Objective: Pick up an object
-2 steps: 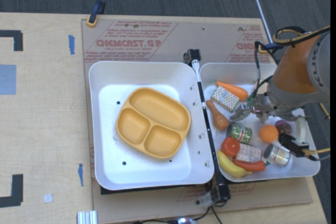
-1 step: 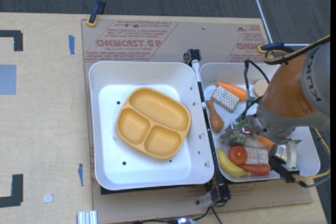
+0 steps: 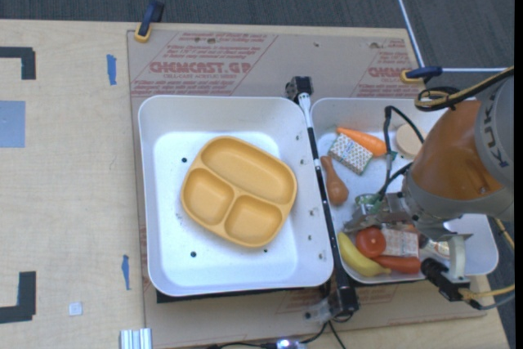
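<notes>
Gripper (image 3: 384, 226) low in right bin (image 3: 489, 257), over near-end toy pile: tomato (image 3: 372, 242), banana (image 3: 353, 254). Opening and hold: cannot tell. Better to centre on one item, descend straight, avoid the bin wall. Yellow tray (image 3: 237, 190) left.

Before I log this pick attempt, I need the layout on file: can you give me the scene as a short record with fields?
left bin: holds a yellow divided plate
right bin: toy food
far items: carrot, grater-like block
middle: brown drumstick-shaped piece
near corner: banana, tomato, red pepper
arm: over the right bin
gripper: low beside the tomato; grasp cannot be told
</notes>
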`<action>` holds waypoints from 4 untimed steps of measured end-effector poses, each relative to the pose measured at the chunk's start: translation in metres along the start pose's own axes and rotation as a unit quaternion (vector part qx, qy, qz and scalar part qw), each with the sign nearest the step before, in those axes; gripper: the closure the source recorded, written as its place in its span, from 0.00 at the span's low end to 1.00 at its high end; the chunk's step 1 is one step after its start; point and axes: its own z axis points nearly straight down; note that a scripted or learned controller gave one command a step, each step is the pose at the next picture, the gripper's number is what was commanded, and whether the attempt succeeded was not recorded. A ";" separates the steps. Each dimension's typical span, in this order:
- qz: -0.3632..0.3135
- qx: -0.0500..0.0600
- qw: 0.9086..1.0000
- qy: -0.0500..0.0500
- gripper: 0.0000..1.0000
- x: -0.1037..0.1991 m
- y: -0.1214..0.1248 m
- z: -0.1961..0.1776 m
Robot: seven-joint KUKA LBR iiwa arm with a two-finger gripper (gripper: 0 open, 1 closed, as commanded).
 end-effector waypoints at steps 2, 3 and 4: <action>-0.001 0.001 1.000 0.000 1.00 0.061 0.000 -0.099; 0.000 0.001 1.000 -0.001 1.00 -0.007 -0.001 -0.097; -0.001 0.002 1.000 0.000 1.00 0.056 0.039 -0.098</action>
